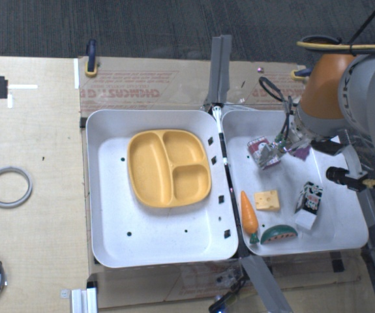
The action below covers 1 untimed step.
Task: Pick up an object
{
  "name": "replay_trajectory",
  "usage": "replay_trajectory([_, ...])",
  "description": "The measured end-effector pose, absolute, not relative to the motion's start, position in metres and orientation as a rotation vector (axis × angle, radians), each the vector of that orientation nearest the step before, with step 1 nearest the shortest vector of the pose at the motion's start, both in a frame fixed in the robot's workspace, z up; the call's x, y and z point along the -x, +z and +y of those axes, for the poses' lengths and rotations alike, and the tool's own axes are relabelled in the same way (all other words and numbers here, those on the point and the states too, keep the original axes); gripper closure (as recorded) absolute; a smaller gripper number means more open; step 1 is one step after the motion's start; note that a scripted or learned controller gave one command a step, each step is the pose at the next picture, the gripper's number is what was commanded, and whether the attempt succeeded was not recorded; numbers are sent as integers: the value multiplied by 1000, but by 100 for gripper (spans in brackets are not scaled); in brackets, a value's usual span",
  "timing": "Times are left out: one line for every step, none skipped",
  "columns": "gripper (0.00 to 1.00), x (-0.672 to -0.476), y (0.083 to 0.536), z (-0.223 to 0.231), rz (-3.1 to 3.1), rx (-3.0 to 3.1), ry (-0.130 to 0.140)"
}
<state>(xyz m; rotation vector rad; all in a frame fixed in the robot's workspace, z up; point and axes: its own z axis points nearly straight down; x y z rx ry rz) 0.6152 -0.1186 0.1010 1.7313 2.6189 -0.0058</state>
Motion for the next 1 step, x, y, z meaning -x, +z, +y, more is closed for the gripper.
replay_trajectory([100,-645,192,-51,2451,-1963,-3])
